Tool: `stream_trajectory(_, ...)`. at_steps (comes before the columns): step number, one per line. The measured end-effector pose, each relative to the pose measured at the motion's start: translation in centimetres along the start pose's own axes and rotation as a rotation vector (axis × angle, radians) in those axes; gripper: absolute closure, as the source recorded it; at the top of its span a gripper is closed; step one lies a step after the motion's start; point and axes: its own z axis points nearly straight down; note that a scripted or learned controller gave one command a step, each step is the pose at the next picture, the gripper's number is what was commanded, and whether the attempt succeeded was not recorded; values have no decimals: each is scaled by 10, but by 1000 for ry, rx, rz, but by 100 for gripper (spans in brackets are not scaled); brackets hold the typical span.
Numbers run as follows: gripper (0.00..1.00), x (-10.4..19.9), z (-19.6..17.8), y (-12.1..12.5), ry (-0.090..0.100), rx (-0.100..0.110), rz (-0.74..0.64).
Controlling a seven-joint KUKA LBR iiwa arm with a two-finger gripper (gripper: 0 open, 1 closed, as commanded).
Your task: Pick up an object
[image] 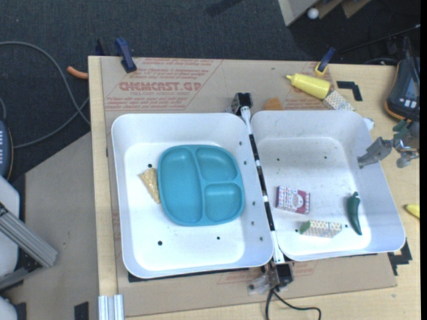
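Plywood bench underneath, the gripper [381,149] hangs at the right bin's [313,122] far edge — open or shut cannot be told — perhaps staged for the green pepper [353,213] just below, small packet [293,199] and teal tray [200,184] lying farther left.

Left bin [127,179]: teal divided plate [200,183] took up centre, tan scrap [151,184] touching its left edge; bare floor lay along front and corners. Right bin [380,199]: back half stood open; small packet [293,199], patterned strip [321,228], green pepper [353,213] crowded front. Yellow bottle [309,83] lay behind bins.
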Motion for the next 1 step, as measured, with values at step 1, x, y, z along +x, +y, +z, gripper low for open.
stream_trajectory(1,0,-13,109,23,1,3,1)
